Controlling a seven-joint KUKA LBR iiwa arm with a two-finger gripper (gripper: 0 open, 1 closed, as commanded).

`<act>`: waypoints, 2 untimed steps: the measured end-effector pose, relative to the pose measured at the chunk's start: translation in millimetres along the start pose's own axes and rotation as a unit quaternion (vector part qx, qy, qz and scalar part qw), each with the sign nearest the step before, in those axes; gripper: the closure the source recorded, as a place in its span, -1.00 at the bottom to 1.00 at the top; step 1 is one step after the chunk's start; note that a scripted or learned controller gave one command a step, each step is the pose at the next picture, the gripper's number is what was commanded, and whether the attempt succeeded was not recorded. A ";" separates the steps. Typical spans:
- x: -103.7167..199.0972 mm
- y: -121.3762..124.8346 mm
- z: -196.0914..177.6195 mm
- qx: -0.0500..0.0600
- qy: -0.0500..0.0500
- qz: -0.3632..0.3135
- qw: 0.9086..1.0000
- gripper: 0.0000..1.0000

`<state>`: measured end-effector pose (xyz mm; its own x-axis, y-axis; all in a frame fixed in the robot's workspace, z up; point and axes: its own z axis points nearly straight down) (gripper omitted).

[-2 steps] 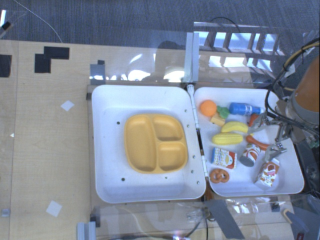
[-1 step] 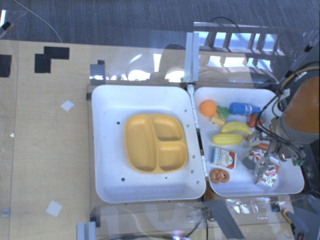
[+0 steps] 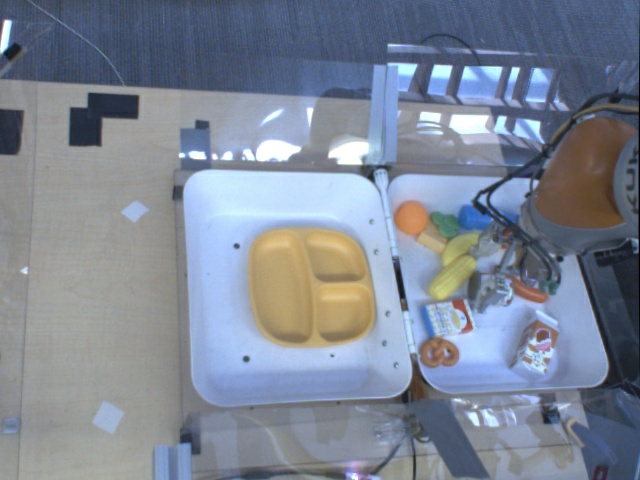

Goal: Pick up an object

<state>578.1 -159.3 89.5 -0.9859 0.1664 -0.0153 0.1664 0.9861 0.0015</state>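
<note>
Fingers' state: cannot tell; gripper (image 3: 493, 290) low in right bin (image 3: 585, 368), centre-right of frame.
Left bin (image 3: 215, 268): yellow divided plate (image 3: 310, 286).
Right bin: banana (image 3: 453, 266), likely light, stiff plastic, slippery; take across middle. Carton (image 3: 537, 348), snack packet (image 3: 448, 318), orange (image 3: 411, 217), pretzel (image 3: 438, 351).

Two white bins (image 3: 200, 298), one yellow divided tray (image 3: 310, 286), and perhaps eight small toy foods (image 3: 450, 278), partly hidden.
</note>
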 end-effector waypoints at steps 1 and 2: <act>-66.8 24.8 0.6 0.005 0.025 0.118 0.993 -1.00; -65.8 45.8 1.2 0.014 0.020 0.202 0.979 -1.00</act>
<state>650.6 -125.1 89.4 -0.8394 0.5431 0.0210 0.5426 0.8396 -0.0277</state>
